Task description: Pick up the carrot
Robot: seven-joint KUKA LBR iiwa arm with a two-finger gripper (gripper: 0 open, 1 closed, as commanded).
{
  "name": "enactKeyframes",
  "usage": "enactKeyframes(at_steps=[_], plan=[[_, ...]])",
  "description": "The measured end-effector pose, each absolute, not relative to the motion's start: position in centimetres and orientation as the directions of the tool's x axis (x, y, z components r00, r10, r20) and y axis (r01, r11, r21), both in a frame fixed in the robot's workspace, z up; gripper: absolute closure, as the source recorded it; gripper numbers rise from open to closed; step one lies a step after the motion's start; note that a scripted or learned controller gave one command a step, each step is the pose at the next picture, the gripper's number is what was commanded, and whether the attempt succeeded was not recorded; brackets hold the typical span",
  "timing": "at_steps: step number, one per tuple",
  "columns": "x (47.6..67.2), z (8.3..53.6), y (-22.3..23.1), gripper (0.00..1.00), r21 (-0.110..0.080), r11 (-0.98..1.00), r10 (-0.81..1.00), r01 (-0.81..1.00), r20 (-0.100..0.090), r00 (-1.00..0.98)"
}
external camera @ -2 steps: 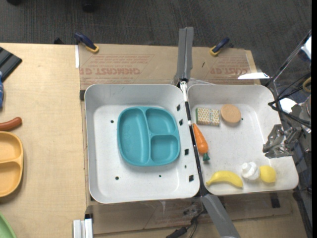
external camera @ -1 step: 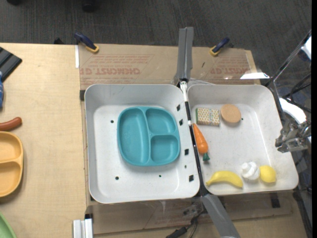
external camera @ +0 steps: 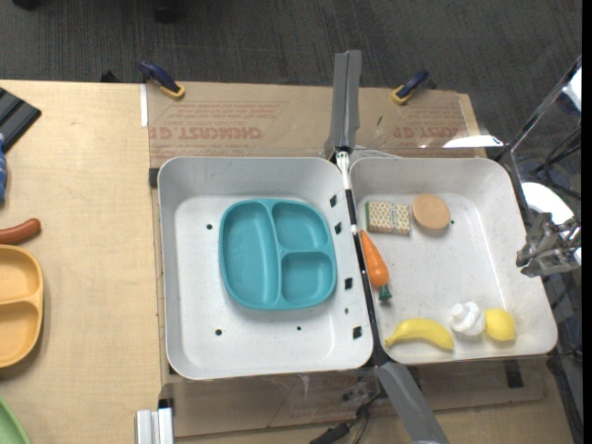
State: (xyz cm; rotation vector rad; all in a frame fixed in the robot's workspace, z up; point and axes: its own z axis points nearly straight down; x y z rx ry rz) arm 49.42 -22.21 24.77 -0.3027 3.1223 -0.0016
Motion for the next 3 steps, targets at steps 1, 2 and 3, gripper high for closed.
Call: enactKeyframes(at_steps=[1, 2, 3], plan=[[49.7, 20.8, -20.1, 1.0, 0.0, 0.941, -0.338, -0.338, -0.003, -0.941], [49.4, 30.1, -22.2, 1.0, -0.002, 0.946, -0.325, -0.325, -0.005, -0.946], [49.9, 23.4, -20.9, 1.0, 0.0, 0.872, -0.489, -0.489, -0.003, -0.872]])
